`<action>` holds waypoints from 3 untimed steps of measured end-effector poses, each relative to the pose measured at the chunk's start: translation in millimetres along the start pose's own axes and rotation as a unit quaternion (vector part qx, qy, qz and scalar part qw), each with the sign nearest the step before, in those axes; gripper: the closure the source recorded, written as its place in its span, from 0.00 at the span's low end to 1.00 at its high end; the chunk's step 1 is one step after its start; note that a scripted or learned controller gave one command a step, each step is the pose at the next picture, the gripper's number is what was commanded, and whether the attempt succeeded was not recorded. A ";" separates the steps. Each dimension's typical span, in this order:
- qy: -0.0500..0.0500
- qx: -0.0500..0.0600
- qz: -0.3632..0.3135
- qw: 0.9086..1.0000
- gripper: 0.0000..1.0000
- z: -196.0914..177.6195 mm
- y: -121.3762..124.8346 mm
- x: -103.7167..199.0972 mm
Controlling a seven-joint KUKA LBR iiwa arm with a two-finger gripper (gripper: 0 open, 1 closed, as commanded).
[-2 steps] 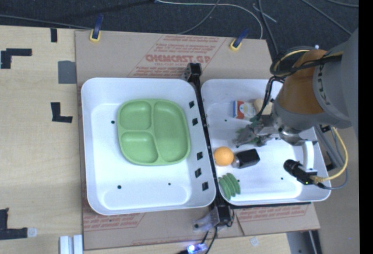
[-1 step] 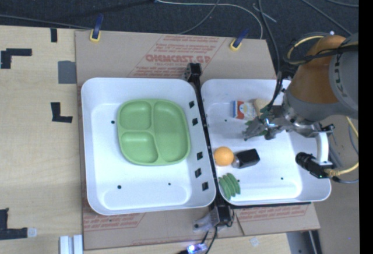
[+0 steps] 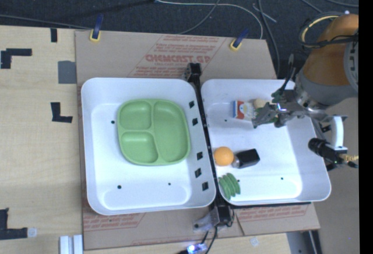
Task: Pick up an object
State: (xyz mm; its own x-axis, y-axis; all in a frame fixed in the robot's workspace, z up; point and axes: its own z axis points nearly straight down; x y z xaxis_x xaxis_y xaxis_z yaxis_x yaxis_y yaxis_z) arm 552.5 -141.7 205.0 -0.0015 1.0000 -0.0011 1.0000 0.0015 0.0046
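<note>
The right bin [image 3: 291, 180] holds a small white carton with red and blue print [image 3: 241, 109], an orange ball [image 3: 224, 157], a black block [image 3: 247, 158] right of the ball, and a green ribbed item [image 3: 229, 184] near the front wall. My gripper [image 3: 267, 115] reaches in from the right and hovers over the bin's upper middle, just right of the carton. A small yellowish thing [image 3: 259, 103] sits beside the carton, close to the fingertips. Nothing shows between the fingers.
The left bin [image 3: 99, 189] holds a green divided plate [image 3: 154, 131]. Black clips line the seam between the bins [image 3: 201, 142]. Cables run across the dark floor behind the bench. The arm's grey body and orange band [image 3: 335, 55] stand at the right.
</note>
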 end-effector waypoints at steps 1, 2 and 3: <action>0.001 0.002 0.000 1.000 1.00 -13.9 0.6 0.5; 0.002 0.003 -0.003 1.000 1.00 -13.1 8.5 64.9; 0.001 0.003 -0.003 1.000 1.00 -21.9 15.1 112.1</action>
State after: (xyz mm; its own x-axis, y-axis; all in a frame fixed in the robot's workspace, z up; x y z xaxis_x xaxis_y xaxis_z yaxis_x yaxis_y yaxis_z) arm 567.4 -29.6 226.8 -0.0067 1.0000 0.0017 1.0000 0.0067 -0.0009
